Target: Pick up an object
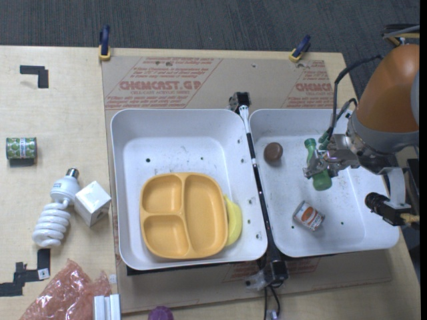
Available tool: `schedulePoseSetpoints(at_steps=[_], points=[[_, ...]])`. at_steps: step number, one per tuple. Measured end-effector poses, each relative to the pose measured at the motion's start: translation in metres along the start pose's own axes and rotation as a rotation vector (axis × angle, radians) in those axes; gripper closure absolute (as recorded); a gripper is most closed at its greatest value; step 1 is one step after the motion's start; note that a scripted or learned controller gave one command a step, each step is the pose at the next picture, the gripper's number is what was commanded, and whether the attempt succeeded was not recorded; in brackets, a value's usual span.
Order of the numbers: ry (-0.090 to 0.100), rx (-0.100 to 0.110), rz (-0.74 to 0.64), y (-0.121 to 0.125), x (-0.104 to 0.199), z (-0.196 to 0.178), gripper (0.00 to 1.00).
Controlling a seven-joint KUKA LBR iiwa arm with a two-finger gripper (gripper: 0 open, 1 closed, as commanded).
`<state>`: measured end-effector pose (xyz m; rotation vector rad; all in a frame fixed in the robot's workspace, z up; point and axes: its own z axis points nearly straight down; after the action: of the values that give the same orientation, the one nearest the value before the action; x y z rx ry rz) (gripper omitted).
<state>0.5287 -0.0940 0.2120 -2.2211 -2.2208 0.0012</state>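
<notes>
Light wood desk (53, 112), 2 white bins. Right bin (347, 239): hand (319, 169) clamped on green bottle (316, 164), partly hidden. Left bin (127, 145): yellow tray (183, 215) covers most of a banana (234, 220).

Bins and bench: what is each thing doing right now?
Gripper: over the right bin, at the green bottle.
Green bottle: at the fingers, tilted.
Brown ball: resting in the right bin.
Small can: lying on its side.
Yellow divided plate: flat in the left bin.
Spiral light bulb: lying on the bench.
</notes>
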Motion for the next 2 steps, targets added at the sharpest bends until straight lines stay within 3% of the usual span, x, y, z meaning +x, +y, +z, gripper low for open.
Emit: schedulePoseSetpoints(at_steps=[1, 2], points=[[0.0, 0.0, 0.001, -0.051, 0.0512, -0.0131, 1.0], [0.0, 0.001, 0.002, -0.0513, 0.0538, -0.0035, 1.0]])
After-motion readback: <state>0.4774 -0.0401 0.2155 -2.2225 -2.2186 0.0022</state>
